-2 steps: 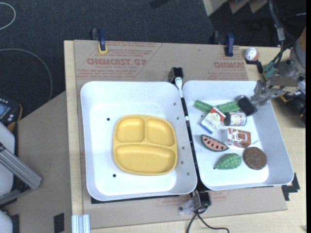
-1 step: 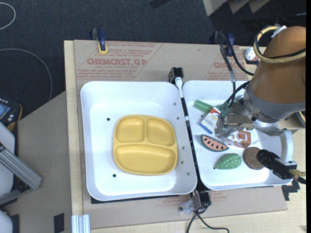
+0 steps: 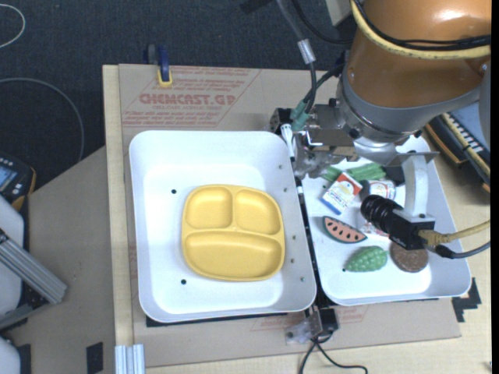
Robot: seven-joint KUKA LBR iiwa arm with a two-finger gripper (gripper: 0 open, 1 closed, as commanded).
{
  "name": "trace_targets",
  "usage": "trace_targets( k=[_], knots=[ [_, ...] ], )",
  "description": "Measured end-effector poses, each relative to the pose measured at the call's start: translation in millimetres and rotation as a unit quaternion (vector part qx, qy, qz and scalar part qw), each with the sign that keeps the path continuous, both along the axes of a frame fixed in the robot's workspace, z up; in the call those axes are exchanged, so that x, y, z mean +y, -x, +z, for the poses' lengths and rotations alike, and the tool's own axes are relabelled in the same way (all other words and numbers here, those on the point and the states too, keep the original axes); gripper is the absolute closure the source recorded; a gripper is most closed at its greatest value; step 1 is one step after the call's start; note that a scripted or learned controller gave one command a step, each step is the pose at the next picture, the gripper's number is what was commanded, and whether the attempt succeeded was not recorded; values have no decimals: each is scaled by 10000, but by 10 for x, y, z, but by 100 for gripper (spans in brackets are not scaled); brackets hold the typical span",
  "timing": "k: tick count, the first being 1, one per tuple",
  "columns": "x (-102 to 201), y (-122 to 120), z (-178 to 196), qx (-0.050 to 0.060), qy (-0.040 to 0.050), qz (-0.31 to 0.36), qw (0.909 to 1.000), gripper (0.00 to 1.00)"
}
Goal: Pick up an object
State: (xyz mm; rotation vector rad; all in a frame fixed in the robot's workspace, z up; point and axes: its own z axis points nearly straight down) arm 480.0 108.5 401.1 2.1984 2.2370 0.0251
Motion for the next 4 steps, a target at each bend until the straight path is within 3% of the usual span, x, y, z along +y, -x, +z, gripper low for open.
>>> trace_targets(
  k=[1,2,3,4],
  knots=[
    [-211,7,-98,82,40,-98,9999,100],
    [553,-3,-803,120,43,-49,9999,100],
    [851,23,-1313,119,47,-71,9999,100],
    [1014,-4,507,-17,-8,-68,10000,100]
  ],
)
